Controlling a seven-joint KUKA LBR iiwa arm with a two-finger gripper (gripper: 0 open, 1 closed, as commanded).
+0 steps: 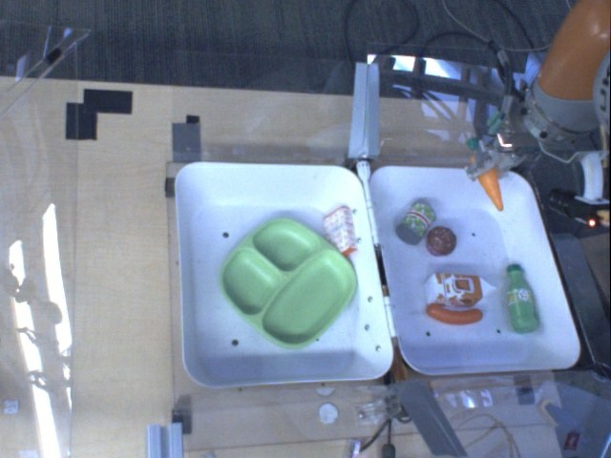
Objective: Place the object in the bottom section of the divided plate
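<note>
At the near edge of the right bin (563, 351) lie a green bottle (521, 299) and a hot dog (454, 314), with a small carton (457, 290) touching the hot dog from behind. Farther in sit a brown puck-like thing (440, 240) and a green can (416, 221), just beside each other. In the left bin (191, 284) the green divided plate (290, 281) rests at the middle, its large bottom section facing the near right and holding nothing; a small red-and-white packet (341, 229) lies against the plate's far right rim. At the far right corner of the right bin, the gripper (489, 162) hangs over the rim with an orange carrot (492, 190) pinched at its top end, the carrot's tip pointing down and seemingly off the bin floor. The step in hand looks like the lift after the pick, so the carry is yet to come. The next move calls for a swing left across the wall between the bins, high enough to clear it, then a descent over the plate's big section before letting go; the carrot, held by one end, may swing or slip on the way.
</note>
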